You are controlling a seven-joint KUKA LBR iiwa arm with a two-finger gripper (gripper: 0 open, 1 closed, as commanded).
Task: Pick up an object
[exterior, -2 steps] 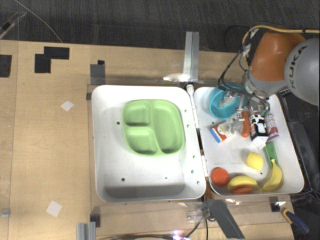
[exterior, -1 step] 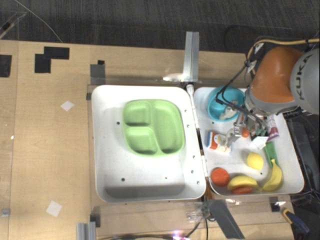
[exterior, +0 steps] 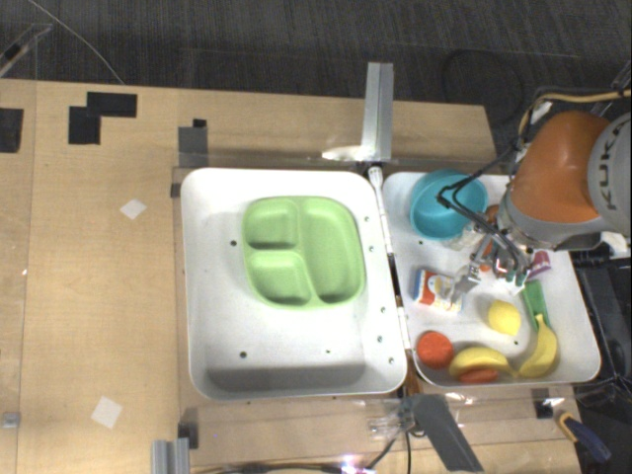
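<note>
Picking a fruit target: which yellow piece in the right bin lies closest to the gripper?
The lemon, the round one just below the gripper; the bananas lie farther toward the bin's front edge.

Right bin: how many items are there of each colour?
Yellow: 3, lemon, banana, second banana
Red or orange: 2, tomato, red piece
Teal: 1, bowl
Green: 1, stick
White and orange: 1, carton
Total: 8

Robotics lab. Wooden bench carries two white bins; metal brackets and loose cables flank the bins; dark carpet lies beyond the bench's far edge.
</note>
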